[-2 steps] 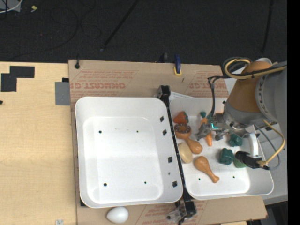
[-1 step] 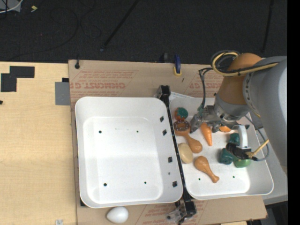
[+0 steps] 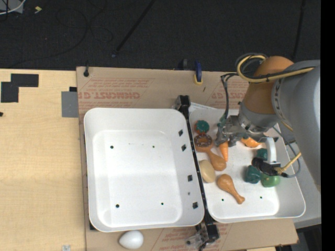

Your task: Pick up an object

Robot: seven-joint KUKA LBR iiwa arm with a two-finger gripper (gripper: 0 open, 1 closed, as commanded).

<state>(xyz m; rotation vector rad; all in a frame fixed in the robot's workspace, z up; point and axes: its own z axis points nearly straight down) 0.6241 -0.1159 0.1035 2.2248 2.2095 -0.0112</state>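
Observation:
My gripper [image 3: 228, 134] hangs low over the upper middle of the right bin [image 3: 285, 205], coming in from the right. A small orange carrot [image 3: 224, 150] lies right under its tip, and whether they touch is unclear. Left of the gripper lie a teal round piece [image 3: 202, 125] and a brown ring-shaped piece [image 3: 203, 139]. A tan drumstick [image 3: 216, 160], a cream egg-shaped piece [image 3: 207, 172] and a second drumstick [image 3: 231, 186] lie below it. An orange piece [image 3: 251, 142] shows just right of the gripper.
The left bin [image 3: 99, 140] stands beside the right one, with a black divider bar [image 3: 191, 161] between them. A dark teal piece [image 3: 253, 174] and a green piece [image 3: 271, 181] lie near the right bin's right side. A white egg [image 3: 131, 239] rests on the bench in front of the left bin.

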